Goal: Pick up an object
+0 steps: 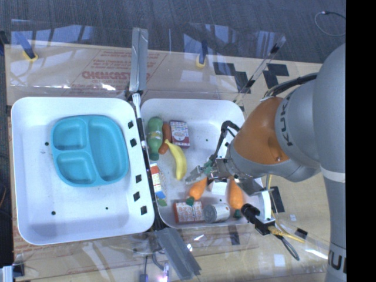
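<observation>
My gripper hangs low over the right bin, near its middle. Directly below its tip lies a small orange carrot, and whether the two touch is unclear. To the gripper's left lies a yellow banana. A second orange carrot lies under the wrist at the right. A jar with a red label lies on its side along the front wall. At the back left are a green bottle and a red box.
The left bin holds a blue divided plate. A small red and white item lies along the right bin's left wall. The arm's orange band and grey body cover the right bin's right side.
</observation>
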`<state>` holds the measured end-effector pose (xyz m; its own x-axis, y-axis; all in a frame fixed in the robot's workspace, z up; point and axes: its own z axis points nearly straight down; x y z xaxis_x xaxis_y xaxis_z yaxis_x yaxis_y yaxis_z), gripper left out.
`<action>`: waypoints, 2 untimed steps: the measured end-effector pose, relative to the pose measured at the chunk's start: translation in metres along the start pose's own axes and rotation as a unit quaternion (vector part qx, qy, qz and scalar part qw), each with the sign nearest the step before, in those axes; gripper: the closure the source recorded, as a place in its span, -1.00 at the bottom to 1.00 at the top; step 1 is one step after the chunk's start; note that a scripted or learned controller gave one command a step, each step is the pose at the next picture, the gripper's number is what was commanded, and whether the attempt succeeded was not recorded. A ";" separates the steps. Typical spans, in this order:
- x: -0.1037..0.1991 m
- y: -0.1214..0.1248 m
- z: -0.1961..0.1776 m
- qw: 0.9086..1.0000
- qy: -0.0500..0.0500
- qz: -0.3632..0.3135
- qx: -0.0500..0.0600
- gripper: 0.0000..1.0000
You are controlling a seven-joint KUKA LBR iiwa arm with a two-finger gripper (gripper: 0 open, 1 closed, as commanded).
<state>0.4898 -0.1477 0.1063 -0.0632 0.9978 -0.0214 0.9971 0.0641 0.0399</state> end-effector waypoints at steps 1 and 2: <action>-0.001 0.002 -0.011 1.000 -0.002 -0.002 -0.002 1.00; -0.001 0.002 -0.011 1.000 -0.002 -0.002 -0.002 -1.00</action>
